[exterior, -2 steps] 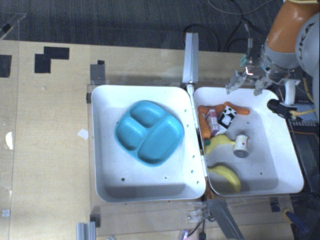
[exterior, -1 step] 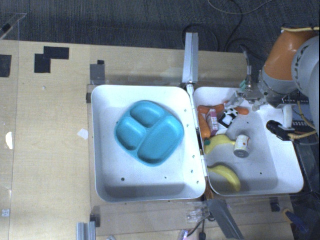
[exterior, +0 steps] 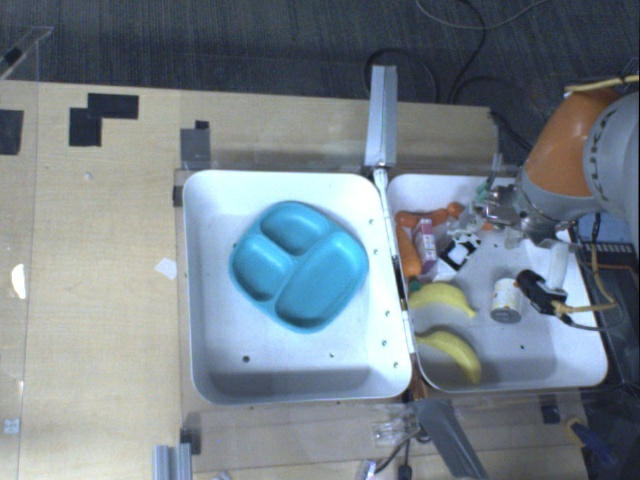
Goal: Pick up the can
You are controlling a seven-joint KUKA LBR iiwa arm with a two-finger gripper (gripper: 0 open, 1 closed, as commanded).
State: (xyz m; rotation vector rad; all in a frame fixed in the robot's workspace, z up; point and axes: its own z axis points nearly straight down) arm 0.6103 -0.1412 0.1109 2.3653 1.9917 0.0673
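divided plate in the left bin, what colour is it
Blue, a solid light blue, on the divided plate in the left bin; camera view shows it.

Two shallow white bins (exterior: 200, 268) are holding one blue divided plastic plate (exterior: 298, 264), two yellow bananas (exterior: 445, 303), one small white can (exterior: 505, 300).

We have 1 fixed camera, set above the bench (exterior: 90, 268) and looking down at a slant. It stands far enough back to take in both white bins, the left bin (exterior: 215, 368) and the right bin (exterior: 560, 368), with dark floor (exterior: 200, 18) beyond the bench's far edge.
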